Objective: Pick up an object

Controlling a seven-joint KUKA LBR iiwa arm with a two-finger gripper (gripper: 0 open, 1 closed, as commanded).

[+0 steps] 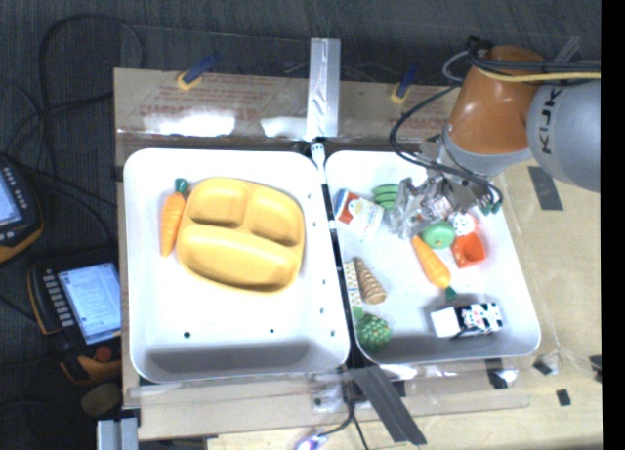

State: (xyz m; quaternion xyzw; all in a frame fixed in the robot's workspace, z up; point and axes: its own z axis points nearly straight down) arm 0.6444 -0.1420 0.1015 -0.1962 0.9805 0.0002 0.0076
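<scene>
My gripper (pixel 427 206) hangs low over the upper middle of the right bin (pixel 513 282), under the orange wrist band. Around it lie small toys: a white and red carton (pixel 357 212) to its left, a striped green piece (pixel 385 192), a green round piece (pixel 439 236), a carrot (pixel 431 261) just below, an orange-red block (pixel 469 251) and a white die (pixel 463 225). The metal fingers stand over the clutter between the green piece and the carrot. No toy shows clearly between them.
The left bin (pixel 146 331) holds a yellow divided tray (pixel 239 233) and an orange carrot (pixel 172 222). In the right bin's lower part lie a waffle cone (pixel 368 282), a green broccoli piece (pixel 371 329) and a black-and-white block (pixel 467 318). Cables and devices sit left of the bench.
</scene>
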